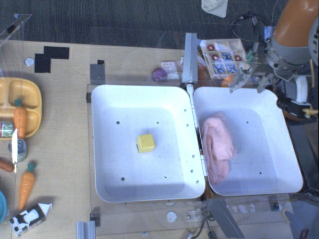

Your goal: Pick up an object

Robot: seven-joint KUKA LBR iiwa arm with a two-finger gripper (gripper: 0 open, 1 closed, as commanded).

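I had the gripper [250, 81] up at the far edge of the right bin [269, 183], hanging over the rim, nothing between its fingers; they looked spread apart, empty. Arm came in from the right, orange band above the wrist.

Two candidates. Pink cloth [217, 146] lay bunched along the left wall of the right bin, touching or nearly touching the divider side. Yellow block [145, 143] sat alone near the middle of the left bin [109, 183], well apart from every wall.

My call on handling: cloth was soft, light, floppy, no fixed shape; I'd pinch it on the highest fold near its upper lump, away from the wall, or the fingers could hit the bin side. It might sag or slip out if only a thin layer got caught. Block looked small, probably spongy or stiff, light; straight top-down grasp across two opposite sides seemed easiest. Cloth was nearer the gripper.
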